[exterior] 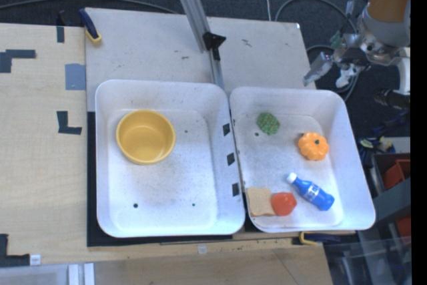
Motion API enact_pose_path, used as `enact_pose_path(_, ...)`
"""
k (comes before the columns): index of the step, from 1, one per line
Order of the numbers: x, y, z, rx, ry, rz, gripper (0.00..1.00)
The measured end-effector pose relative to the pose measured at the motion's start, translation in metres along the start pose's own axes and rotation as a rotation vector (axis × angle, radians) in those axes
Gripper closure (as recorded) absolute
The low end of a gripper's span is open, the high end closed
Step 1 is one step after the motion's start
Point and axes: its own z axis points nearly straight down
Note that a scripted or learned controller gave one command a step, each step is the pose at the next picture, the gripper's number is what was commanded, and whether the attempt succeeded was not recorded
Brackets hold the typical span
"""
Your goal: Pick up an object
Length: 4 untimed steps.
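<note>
The right bin holds five things: one green lump, one orange pumpkin, one blue bottle, one red piece and one tan slice. Left of it, the other bin holds one yellow bowl. The gripper hangs just past the right bin's far corner with its jaws apart, holding nothing.

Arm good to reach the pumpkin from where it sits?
Probably yes. The pumpkin lies apart from its neighbours in the right bin, open from above, and the hand hovers just beyond that bin's far right corner with nothing between them.
</note>
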Motion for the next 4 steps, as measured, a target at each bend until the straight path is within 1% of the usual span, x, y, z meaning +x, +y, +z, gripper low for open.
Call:
enact_pose_path(1,0.0,0.0,0.0,0.0,0.0,0.0,0.0)
enact_pose_path(2,0.003,-0.002,0.043,0.003,0.0,0.0,0.0)
enact_pose_path(3,0.007,-0.01,0.106,0.006,0.001,0.0,0.0)
enact_pose_path(4,0.01,-0.003,0.151,0.0,0.0,0.0,0.0)
